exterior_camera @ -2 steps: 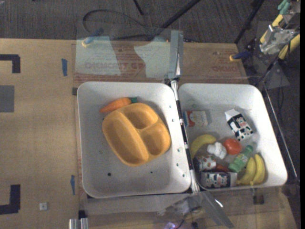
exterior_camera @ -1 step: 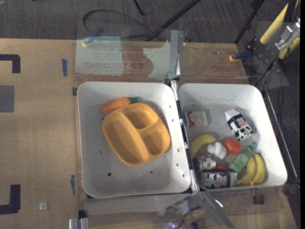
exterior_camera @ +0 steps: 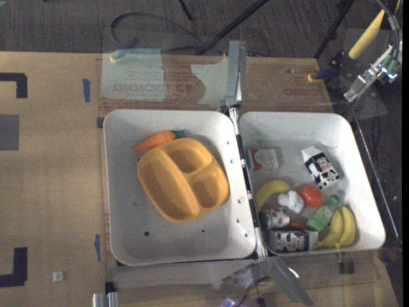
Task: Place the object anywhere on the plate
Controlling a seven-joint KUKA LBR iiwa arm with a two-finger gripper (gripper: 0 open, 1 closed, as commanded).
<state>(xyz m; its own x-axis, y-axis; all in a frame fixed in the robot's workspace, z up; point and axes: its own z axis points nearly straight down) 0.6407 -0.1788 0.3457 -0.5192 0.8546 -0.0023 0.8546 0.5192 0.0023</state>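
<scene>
Wooden table [exterior_camera: 51,171], two white bins. Yellow divided plate [exterior_camera: 182,179] sits in the left bin [exterior_camera: 121,235], with a toy carrot [exterior_camera: 153,141] against its far rim, not on it. Toy groceries [exterior_camera: 311,197] crowd the right bin [exterior_camera: 364,165]. Gripper [exterior_camera: 374,75] is parked high beyond that bin's far corner, likely between tries; can't tell how the jaws stand.

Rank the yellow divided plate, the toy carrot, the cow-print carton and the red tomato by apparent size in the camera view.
1. yellow divided plate, by far the largest.
2. toy carrot.
3. cow-print carton, shorter than the carrot but wider, so these two are close.
4. red tomato, smallest.
</scene>
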